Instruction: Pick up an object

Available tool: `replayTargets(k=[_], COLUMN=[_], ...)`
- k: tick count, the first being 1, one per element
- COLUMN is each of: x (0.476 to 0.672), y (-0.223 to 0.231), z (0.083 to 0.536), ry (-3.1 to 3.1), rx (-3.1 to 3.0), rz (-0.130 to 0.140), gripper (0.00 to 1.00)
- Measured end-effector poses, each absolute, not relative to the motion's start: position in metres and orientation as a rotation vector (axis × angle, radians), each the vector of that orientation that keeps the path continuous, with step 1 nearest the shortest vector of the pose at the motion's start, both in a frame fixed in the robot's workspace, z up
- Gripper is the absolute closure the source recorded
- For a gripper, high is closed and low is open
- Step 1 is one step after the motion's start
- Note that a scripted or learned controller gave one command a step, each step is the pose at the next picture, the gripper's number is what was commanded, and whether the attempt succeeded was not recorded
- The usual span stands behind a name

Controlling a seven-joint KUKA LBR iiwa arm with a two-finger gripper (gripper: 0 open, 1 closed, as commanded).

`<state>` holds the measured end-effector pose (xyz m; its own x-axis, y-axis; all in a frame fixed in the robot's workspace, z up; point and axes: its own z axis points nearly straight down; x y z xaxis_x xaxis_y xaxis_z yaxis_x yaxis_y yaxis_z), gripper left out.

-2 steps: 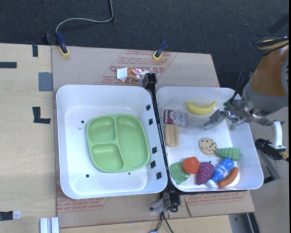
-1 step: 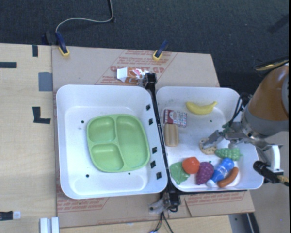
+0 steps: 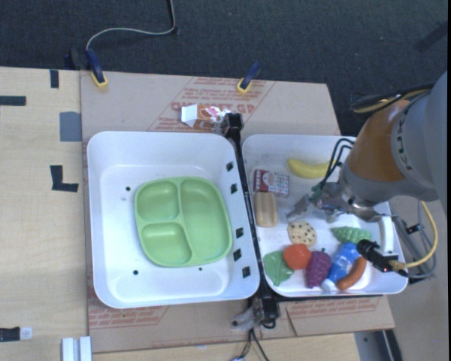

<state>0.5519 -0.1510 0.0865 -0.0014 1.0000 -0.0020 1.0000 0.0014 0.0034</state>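
Two white bins sit on the desk; the claw point(image 3: 310, 204) hovers in the right bin point(image 3: 316, 143) just above a cookie point(image 3: 302, 234) — approach step; whether it's open, I cannot tell — next, descend.

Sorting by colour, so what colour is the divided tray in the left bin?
Light green tray, camera view.

Two bins sit side by side: the left bin point(image 3: 105, 224) holds a divided tray point(image 3: 183, 221) near its centre. In the right bin point(image 3: 376, 288) (the crowded one), a banana point(image 3: 308, 168) lies at twelve o'clock, a carton point(image 3: 271, 182) at ten, a cookie point(image 3: 302, 234) centrally, and grapes point(image 3: 318, 268) beside a bottle point(image 3: 343, 265) at six.
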Motion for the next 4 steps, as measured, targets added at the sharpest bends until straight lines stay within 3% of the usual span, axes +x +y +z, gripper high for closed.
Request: replayTargets(k=[1, 2, 3, 4], x=[0.552, 0.552, 0.526, 0.627], y=[-0.152, -0.152, -0.218, -0.179], z=[0.097, 0.096, 0.087, 0.087], ry=[2.219, 2.219, 2.217, 2.221], rx=[2.217, 2.217, 2.219, 2.211], rz=[0.001, 0.000, 0.000, 0.007], gripper=[1.00, 0.00, 0.00, 0.00])
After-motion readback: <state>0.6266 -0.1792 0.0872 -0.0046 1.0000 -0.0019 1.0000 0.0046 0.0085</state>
